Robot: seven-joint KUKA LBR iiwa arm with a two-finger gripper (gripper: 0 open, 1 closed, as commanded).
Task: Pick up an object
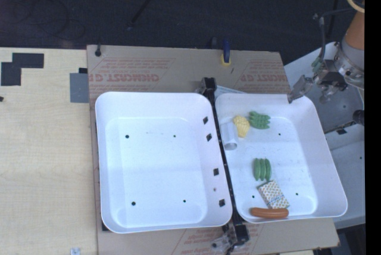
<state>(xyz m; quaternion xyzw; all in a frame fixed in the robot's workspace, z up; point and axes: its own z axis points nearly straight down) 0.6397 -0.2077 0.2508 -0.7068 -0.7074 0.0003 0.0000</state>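
The gripper [309,84] hangs at the upper right, over the far right corner of the right bin [315,146], well apart from every object below it; whether it is wide or narrow I cannot tell, and nothing shows in its hold. The arm [356,33] stands behind it, its orange band at the frame's edge. All 6 candidates lie in the right bin: a yellow corn cob [241,126] touching a green leafy toy [259,120], a small clear cylinder [229,136] just beside the divider wall, a pair of green pea pods [262,168] near the middle, a patterned white block [273,194] and, touching its lower edge, an orange-red sausage [269,212] against the front wall. The left bin [155,158] holds nothing to pick. My judgement is that the grasp has not begun. The risks follow from the layout: the corn and leafy toy touch, so a descent there could nudge one aside or catch both; the cylinder may roll or jam against the wall; the sausage lies so close to the rim that a finger could strike the bin; the pea pods, standing clear of neighbours, look safest.
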